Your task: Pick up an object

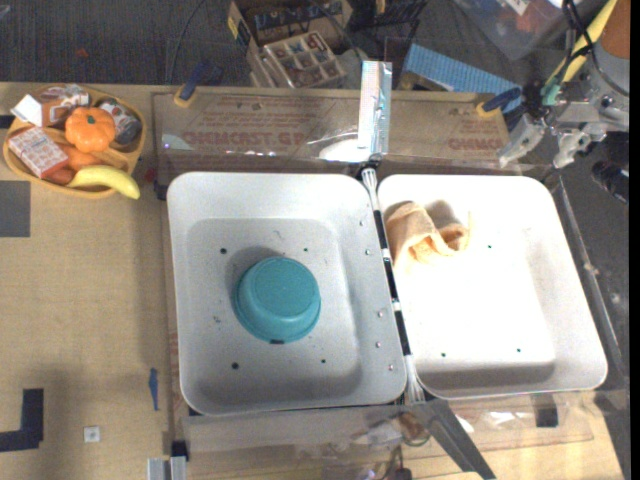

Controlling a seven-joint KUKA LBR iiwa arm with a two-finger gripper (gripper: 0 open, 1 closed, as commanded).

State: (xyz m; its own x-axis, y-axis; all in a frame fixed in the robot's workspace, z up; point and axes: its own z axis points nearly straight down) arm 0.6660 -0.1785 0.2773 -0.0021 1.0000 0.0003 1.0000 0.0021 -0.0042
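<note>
Fingers (540, 140) parked off the right bin's (560, 368) far right corner, can't tell open or shut. Still pre-reach; next needs picking bowl (278, 299) or cloth (425, 232).

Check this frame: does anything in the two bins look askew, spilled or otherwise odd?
Nothing spilled or damaged. The teal bowl sits upside down in the left bin. The tan cloth lies crumpled against the right bin's upper-left wall, near the divider. The claw is outside the bins.
</note>
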